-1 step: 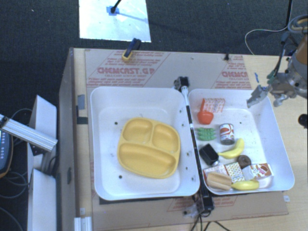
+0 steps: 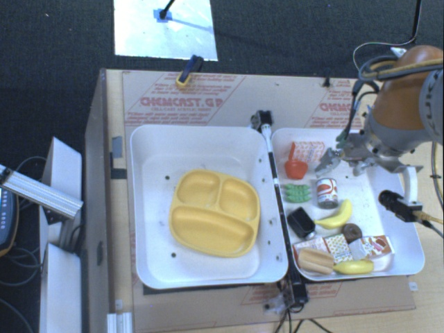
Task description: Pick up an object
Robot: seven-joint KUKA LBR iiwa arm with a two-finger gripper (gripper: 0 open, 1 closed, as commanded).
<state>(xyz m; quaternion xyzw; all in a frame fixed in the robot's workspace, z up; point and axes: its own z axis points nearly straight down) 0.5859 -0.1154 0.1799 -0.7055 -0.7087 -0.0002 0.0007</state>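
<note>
Red-labelled can [image 2: 327,192] stands just below the pincer [image 2: 345,159], apart.

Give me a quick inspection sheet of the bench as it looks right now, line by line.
Surface: bench with printed board, bearing a left bin and a right bin side by side.
Job's things: right bin holds a can, banana, red cup, green piece, black block, hot dog bun, a second yellow fruit and small cartons.
Clutter: yellow divided tray in the left bin.
Grippers: gripper above the right bin's far end, over the can area; nothing seen between its fingers.
Cables: bundle on the arm; wires at left.
Surroundings: dark floor, pale sheet beyond the bench.
</note>
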